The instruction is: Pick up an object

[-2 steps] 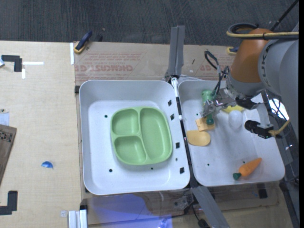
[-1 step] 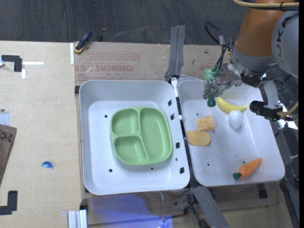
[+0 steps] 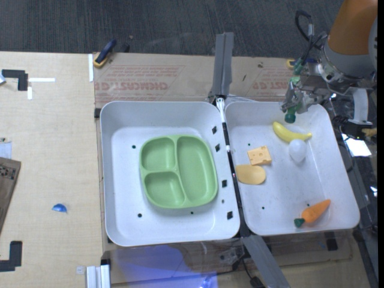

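My gripper (image 3: 291, 111) hangs over the far edge of the right bin (image 3: 342, 218), just above and left of a yellow banana (image 3: 290, 132). Nothing shows between its fingers. A white egg (image 3: 297, 151) lies right below the banana. A wedge of holed yellow cheese (image 3: 259, 155) and a flat tan piece (image 3: 251, 174) sit near the bin's left side. An orange carrot (image 3: 314, 212) with a green top rests at the near right corner.
The left bin (image 3: 117, 179) holds a green three-part plate (image 3: 179, 171). A grey divider post (image 3: 222, 65) stands behind the seam between the bins. Cables and the arm's orange band (image 3: 354, 17) crowd the upper right.
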Robot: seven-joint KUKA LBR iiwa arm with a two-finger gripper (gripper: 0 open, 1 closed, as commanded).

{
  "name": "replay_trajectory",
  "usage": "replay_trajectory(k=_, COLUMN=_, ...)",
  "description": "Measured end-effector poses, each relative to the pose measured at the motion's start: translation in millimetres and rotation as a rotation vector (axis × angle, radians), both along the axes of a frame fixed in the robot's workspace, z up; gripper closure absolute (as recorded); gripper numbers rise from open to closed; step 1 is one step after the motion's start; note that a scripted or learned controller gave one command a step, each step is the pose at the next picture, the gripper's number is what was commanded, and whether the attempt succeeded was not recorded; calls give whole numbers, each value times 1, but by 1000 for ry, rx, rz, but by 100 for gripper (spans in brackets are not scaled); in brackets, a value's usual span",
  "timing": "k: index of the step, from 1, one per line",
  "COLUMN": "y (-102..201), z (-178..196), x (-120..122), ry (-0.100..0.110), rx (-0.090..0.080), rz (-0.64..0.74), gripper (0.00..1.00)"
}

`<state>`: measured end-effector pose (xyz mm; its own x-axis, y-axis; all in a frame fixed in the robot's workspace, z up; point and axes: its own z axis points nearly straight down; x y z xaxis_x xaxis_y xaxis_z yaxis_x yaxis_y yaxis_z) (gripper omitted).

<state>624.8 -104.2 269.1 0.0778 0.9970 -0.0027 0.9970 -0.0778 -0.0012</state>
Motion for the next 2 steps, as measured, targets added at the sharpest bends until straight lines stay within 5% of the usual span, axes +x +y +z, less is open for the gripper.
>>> replay_trajectory(k=1, y=-49, z=44, x=-46, ry=0, rx=1, rz=-75, gripper=100)
replay_trajectory(k=2, y=-50, z=51, x=-45, ry=3, rx=-2, rz=-73, gripper=100)
